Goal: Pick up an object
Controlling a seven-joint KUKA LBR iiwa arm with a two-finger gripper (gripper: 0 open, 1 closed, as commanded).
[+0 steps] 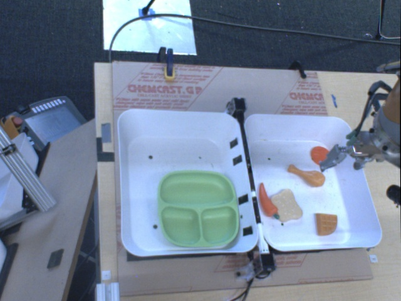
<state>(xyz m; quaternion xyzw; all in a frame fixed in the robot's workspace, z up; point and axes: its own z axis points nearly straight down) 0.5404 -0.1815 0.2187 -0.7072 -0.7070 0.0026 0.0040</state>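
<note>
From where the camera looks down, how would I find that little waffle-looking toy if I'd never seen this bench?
Start at the right-hand white bin, the one without the green divided plate. Look to its near right corner: the toy waffle lies there alone, apart from the bread slice and carrot. It is the sole square, tan, grid-patterned piece.

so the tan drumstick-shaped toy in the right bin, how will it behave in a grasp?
The tan drumstick-shaped toy looks like smooth moulded plastic, so probably rigid and light. Its rounded, tapering body may roll or pivot if nudged. Lying flat on the right white bin, its narrow end likely suits the fingers better.
</note>
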